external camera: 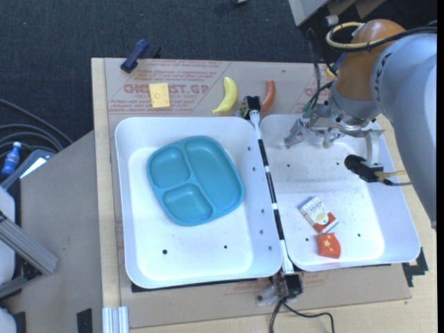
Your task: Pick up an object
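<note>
In the right bin (388, 248) lie a small white and red box (318, 214) and, just in front of it, a red-orange piece (329, 245). The left bin (139, 248) holds a blue divided plate (194, 179). My gripper (311, 136) hangs over the far end of the right bin, well behind the box and apart from it. Nothing shows in its grasp.
Beyond the bins, a yellow banana (225, 96) and an orange-red piece (268, 96) lie on the brown board. A yellow square (159, 96) sits further left, and a blue object (135, 55) rests at the board's far edge. The bins meet at a raised ridge (270, 193).
</note>
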Controlling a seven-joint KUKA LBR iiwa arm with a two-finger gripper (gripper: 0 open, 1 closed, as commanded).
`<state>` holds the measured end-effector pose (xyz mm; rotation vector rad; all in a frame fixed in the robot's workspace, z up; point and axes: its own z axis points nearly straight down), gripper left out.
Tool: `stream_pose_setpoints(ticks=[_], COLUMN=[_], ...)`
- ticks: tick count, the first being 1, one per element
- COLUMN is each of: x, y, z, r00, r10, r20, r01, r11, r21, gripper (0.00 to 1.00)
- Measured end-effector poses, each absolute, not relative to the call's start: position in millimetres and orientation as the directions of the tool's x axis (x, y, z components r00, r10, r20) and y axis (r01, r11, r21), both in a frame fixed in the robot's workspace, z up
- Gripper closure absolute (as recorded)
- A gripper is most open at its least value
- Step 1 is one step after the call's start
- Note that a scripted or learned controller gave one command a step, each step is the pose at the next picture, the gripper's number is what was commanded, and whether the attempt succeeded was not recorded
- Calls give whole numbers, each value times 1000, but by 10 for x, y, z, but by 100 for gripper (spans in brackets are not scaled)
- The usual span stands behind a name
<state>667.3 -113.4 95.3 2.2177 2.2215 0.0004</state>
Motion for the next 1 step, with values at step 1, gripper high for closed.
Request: stream_pose_setpoints(ticks=[1], x=[5713], y=[-1023], z=[841], r00=[1], r10=[1000], r20=[1], r01=[1000], r11=[-1], r21=[-2], gripper=[0])
